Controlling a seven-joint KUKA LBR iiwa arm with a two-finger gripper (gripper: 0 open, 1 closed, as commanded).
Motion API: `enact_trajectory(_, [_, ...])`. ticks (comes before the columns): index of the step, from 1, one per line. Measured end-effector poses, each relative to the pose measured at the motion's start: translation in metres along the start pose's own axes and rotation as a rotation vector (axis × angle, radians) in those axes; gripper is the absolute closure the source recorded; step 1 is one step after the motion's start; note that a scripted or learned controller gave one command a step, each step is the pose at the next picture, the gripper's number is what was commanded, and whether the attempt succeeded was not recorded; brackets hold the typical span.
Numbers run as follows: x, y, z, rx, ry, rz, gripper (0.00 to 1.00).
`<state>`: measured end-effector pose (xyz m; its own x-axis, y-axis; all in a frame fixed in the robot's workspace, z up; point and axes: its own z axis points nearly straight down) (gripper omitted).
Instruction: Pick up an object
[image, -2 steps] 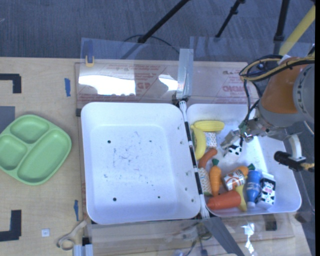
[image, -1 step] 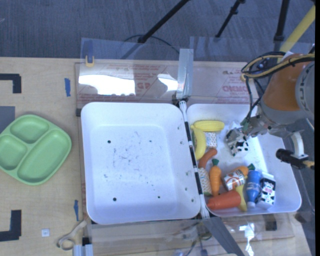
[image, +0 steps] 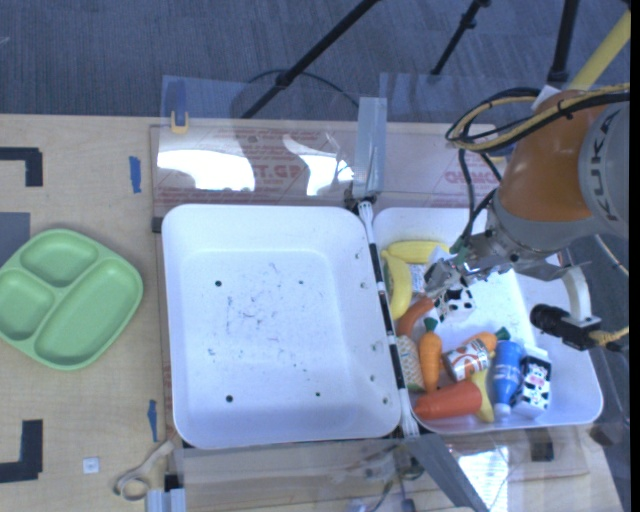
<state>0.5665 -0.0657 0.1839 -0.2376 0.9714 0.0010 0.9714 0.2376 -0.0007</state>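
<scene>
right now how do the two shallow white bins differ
The left white bin shows a bare floor with faint scuffs and small dark dots, while the right white bin holds a pile of toys: a yellow banana, an orange carrot, a blue bottle. The grey arm's gripper hangs over the right bin, not the left. The left bin looks wider in this slanted view. Both are shallow, white and sit side by side.

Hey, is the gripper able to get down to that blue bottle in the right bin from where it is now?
Probably yes. The gripper hangs over the right bin, and the blue bottle lies on top of the pile with its upper side uncovered, though a can and a black-and-white toy crowd its sides.
</scene>
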Motion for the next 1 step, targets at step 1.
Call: enact_trajectory(1, [0.0046, 0.0776, -0.0107, -0.003, -0.002, -0.161, 1.00])
